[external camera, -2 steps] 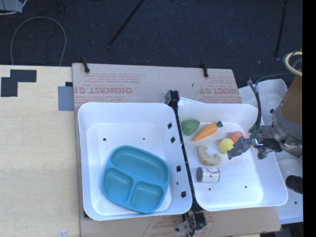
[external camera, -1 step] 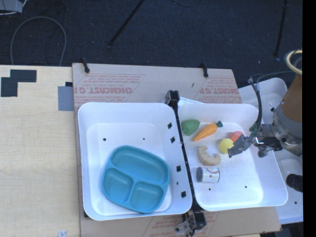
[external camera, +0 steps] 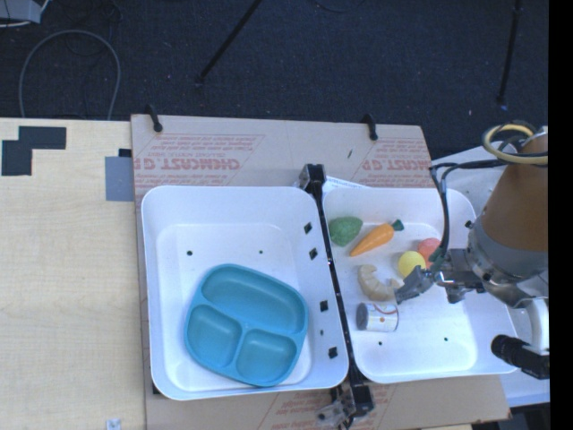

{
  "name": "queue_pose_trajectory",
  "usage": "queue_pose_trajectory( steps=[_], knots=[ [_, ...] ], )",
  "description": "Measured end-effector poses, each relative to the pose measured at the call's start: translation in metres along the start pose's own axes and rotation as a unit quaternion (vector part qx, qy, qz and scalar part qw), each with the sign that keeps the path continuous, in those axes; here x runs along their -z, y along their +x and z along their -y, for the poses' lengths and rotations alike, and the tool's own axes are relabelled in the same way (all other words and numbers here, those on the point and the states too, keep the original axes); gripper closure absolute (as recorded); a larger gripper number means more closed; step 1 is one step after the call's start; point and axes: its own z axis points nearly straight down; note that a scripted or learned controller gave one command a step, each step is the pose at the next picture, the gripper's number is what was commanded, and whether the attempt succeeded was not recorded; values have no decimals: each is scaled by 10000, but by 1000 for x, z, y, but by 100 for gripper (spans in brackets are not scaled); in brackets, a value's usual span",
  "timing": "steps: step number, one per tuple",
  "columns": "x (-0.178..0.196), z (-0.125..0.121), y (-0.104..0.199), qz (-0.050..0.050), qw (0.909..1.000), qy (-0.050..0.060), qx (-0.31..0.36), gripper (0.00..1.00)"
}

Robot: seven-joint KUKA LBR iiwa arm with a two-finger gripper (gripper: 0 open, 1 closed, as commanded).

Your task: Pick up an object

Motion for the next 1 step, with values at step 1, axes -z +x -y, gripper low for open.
queue_pose_trajectory(
  steps=[1],
  knots=[
    [-44, 0, -2, 0, 10000, -9, -3, 0]
  ],
)
